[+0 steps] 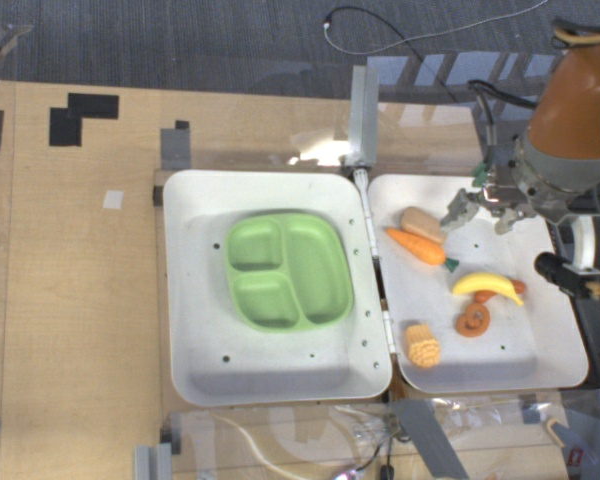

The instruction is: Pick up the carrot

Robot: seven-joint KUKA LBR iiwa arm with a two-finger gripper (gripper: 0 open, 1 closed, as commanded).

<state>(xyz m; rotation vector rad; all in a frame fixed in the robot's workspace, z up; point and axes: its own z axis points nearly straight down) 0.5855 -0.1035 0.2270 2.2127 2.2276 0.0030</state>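
The carrot [417, 246] lies in the right bin [550, 358], orange with a green tip pointing down-right, near the bin's upper left. A beige cylinder [421, 222] touches its upper side. My gripper [483, 212] hovers up and to the right of the carrot, near the bin's back edge. Its fingers [458, 209] are spread open with nothing between them, and it is apart from the carrot.
A banana [487, 286], an orange ring-shaped piece [472, 320] and a corn cob [421, 345] share the right bin. The left bin [195, 358] holds a green divided plate [285, 271]. A raised divider [372, 258] separates the bins.
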